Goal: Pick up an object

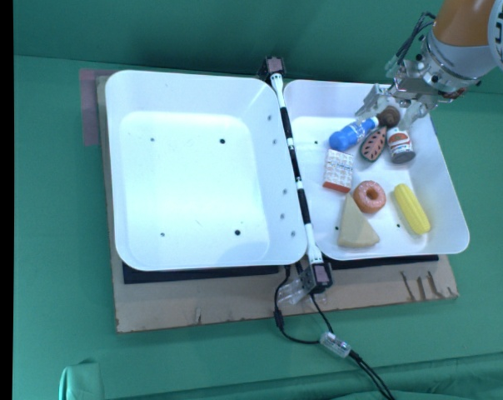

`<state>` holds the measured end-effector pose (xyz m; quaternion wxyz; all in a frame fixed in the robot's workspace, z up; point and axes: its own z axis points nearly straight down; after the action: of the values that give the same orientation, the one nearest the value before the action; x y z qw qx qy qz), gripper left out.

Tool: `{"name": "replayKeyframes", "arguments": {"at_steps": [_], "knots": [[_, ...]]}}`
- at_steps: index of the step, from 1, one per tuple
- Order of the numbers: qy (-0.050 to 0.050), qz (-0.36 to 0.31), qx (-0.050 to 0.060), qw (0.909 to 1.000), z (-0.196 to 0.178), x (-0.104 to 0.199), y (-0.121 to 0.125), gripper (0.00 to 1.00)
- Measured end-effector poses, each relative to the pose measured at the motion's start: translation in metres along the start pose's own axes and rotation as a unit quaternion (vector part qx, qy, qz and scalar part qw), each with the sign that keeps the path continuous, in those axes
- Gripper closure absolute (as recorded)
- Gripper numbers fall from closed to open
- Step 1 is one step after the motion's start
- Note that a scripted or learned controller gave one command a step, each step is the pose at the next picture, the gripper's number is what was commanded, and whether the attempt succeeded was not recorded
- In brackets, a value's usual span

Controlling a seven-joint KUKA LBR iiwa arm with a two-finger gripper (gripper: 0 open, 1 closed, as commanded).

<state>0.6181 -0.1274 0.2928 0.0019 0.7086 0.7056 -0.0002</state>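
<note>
Toys sit clustered in the right white bin: a blue plastic bottle, a watermelon slice, a small red-capped jar, a pink glazed donut and a yellow corn cob. The grey arm with its orange band reaches down from the upper right, and the hand hovers right over the bottle and a small brown ball. Can't tell how wide it's spread.

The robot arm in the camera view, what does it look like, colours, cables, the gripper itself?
The arm enters at the upper right: an orange band, with a grey section below it toward the wrist. Thin black cables loop along the wrist's left side. The gripper is a bare metallic silver assembly with angular brackets. No markings are readable.
</note>
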Motion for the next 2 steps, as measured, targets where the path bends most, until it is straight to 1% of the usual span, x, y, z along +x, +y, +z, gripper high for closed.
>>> {"name": "replayKeyframes", "arguments": {"at_steps": [1,2], "knots": [[0.001,-0.001,0.0,1.0,-0.02,0.055,-0.044,0.0],[-0.001,0.0,-0.004,1.0,-0.059,0.043,-0.064,0.0]]}}
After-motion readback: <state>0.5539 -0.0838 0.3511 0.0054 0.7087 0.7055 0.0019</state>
